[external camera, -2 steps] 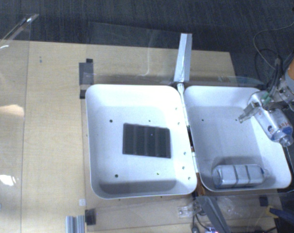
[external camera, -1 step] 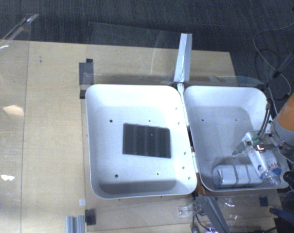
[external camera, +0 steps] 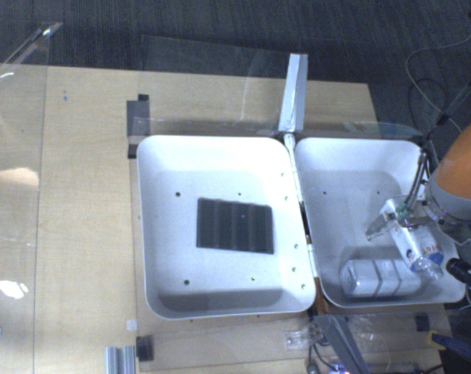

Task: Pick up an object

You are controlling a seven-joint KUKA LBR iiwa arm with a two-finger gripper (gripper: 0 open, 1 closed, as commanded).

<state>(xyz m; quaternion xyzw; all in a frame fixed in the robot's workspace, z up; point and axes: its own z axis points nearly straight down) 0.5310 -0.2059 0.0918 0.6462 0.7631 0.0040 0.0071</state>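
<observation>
Now, the left bin [external camera: 165,209] has a dark pad [external camera: 235,226] lying flat in its middle. I am over the right bin [external camera: 336,178], and my arm [external camera: 462,170] comes in from its far side. A grey block [external camera: 379,277] lies by the near wall. A clear bottle [external camera: 414,248] sits just beside it, under my gripper [external camera: 397,218]. I cannot tell my grip. I should drop straight onto the bottle, slowly.

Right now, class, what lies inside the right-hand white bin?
A grey ribbed block lies near the front wall of the right bin. The end effector reaches in over it, covering part of the floor beneath.
</observation>
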